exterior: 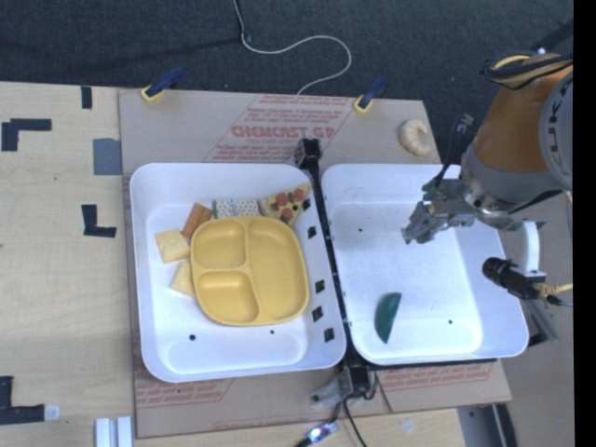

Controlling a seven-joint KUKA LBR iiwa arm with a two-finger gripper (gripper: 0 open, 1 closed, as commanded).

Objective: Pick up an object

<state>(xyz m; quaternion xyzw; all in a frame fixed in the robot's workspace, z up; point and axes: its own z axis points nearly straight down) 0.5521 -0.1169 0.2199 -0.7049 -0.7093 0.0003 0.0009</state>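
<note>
arm reaches in, tool (421, 227) over right bin (466, 343).

You'll find just one patch of print here: red lettering on the cardboard sheet (279, 124) lying under the two white bins, along its far edge. It sits upside down from this camera's side and is too blurred to spell out with any confidence (a larger line of capitals with smaller lines above it). The black shapes on the wooden bench (56, 212) are plain marks, not letters.
</note>
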